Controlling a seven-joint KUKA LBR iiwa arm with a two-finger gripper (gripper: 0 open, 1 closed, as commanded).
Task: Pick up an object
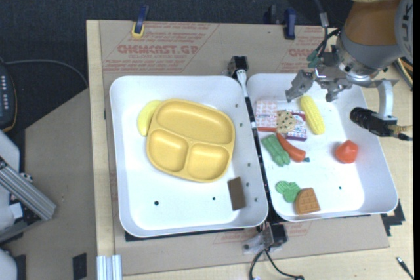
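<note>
Two shallow white bins are sitting side by side on the worktop (197, 42) as the KUKA arm (380, 3) is reaching in over the far edge of the right bin (374, 197). Its tool (314, 87) is hanging with fingers spread apart and nothing between them, poised just above the far end of a toy corn cob (312, 113) lying near the bin's far edge. That cob looks the likeliest pick.

Other toys are crowding the same bin: a small printed box (268, 113) and a cookie-like piece (285, 120) just beside the cob, a carrot (291, 147) and a green pepper (275, 150) touching near the inner wall, a red tomato (346, 151) toward the outer edge, and broccoli (287, 189) beside a brown bread slice (306, 200) at the near edge. In the left bin (131, 206), a yellow divided tray (190, 140) is lying over a banana (147, 116), with a small brown block (235, 193) near the near-right corner.

Risk ahead, as judged here: the cob is lying at a slant, so fingers closing off its axis could be rolling it away, or snagging the box and cookie alongside. A descent too near the bin's far wall could be striking the rim.

Red lettering on the board under the bins is reading "CHEMCAST GP"; the box's print is too small to read.
</note>
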